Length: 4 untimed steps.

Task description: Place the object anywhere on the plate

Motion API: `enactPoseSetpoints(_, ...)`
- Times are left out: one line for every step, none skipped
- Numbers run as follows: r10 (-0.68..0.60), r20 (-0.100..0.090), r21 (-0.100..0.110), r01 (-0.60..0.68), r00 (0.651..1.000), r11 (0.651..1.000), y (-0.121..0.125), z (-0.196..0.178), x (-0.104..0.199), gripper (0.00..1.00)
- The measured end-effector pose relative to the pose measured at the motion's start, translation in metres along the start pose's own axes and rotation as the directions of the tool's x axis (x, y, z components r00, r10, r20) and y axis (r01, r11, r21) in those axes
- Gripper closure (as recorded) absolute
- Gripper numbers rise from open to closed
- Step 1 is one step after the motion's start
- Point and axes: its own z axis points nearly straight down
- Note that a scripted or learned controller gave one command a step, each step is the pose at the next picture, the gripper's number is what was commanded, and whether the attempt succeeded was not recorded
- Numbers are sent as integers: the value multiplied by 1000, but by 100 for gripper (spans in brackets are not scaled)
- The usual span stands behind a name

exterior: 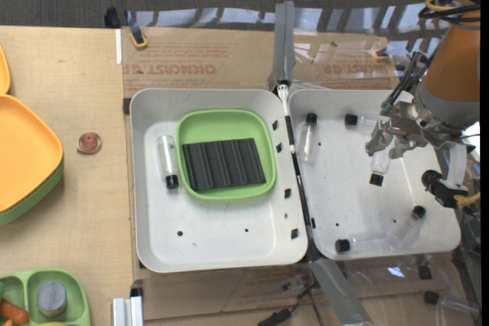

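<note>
We record a clear plastic vial with a black cap (379, 168) hanging upright between the fingers of the gripper (385, 147), cap end down, over the right bin (336, 229). The gripper is clenched on the vial's upper part; whether the vial's cap touches the bin floor we cannot tell. The gripper sits below the arm's orange band (456, 65), which enters from the right.

The green plate (225, 122) lies in the left bin (214, 248), toward its upper middle, and carries a dark ribbed block (224, 163) that covers most of its floor. The held vial is well apart from the plate, with the divide between the two bins between them.

Just beside the plate's left edge, on the left bin's floor, lies a second clear vial (166, 160), black cap toward the viewer.

In the right bin we note further vials: one near the left wall (307, 137), lying with its black cap at the top; one near the lower right (407, 225); and one along the lower edge (359, 244). A small black cap-like piece (351, 119) sits near the top wall.

The bins rest on cardboard (199, 61) on the wooden surface (69, 233). At far left we note stacked orange plates (23, 156), a small reddish round piece (89, 142), and a green compartment tray (38, 298) at the lower corner.
</note>
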Motion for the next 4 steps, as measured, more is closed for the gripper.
enactPoseSetpoints(-80, -2, 1, 80, 997, 997, 2, 43, -41, 100)
enactPoseSetpoints(-158, 0, -2, 158, 987, 987, 2, 15, -60, 100)
enactPoseSetpoints(-158, 0, -2, 158, 987, 987, 2, 15, -60, 0)
enactPoseSetpoints(-158, 1, -1, 158, 987, 987, 2, 7, -61, 100)
